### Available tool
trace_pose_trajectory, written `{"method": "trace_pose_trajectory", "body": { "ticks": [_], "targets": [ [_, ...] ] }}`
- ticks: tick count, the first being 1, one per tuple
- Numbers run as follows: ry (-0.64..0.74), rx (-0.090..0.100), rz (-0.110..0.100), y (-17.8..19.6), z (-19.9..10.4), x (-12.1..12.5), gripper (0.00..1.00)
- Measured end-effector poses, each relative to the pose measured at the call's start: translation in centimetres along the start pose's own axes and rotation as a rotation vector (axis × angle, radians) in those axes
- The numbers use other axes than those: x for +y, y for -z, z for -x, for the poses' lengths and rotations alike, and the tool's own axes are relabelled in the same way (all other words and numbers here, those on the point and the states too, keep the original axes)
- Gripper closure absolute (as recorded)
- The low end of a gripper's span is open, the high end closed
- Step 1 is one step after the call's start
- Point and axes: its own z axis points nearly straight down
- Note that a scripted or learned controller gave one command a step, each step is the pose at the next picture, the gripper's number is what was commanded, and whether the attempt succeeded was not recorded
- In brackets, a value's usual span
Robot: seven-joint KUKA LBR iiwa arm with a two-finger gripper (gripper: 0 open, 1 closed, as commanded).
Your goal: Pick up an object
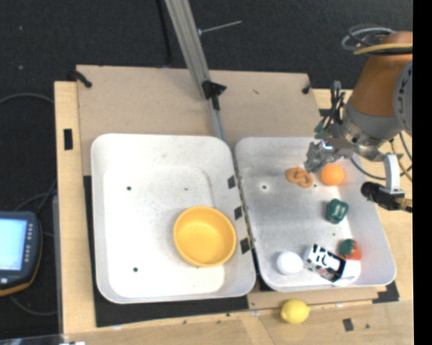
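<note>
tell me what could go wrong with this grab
1. The gripper sits between the pretzel-shaped toy and the orange ball, so it may nudge either one aside.
2. The ball is round and could roll away.
3. Both lie near the right bin's back wall, leaving little room.

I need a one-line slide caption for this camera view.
Gripper over the right bin near a pretzel and an orange ball; yellow bowl in the left bin.

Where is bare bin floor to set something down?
Left bin: free everywhere around the yellow bowl. Right bin: free along its left side; crowded right, near gripper, pretzel, orange ball.
</note>
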Motion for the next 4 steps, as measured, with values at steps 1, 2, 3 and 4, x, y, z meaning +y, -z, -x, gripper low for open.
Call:
{"method": "trace_pose_trajectory", "body": {
  "ticks": [1, 2, 3, 4],
  "targets": [
    [0.001, -0.001, 0.004, 4.4, 0.1, 0.5, 1.0],
    [0.002, -0.001, 0.006, 9.9, 0.2, 0.7, 1.0],
    [0.003, 0.0, -0.002, 8.6, -5.6, 0.4, 1.0],
    [0.002, -0.001, -0.003, 6.9, -10.1, 1.0, 1.0]
  ]
}}
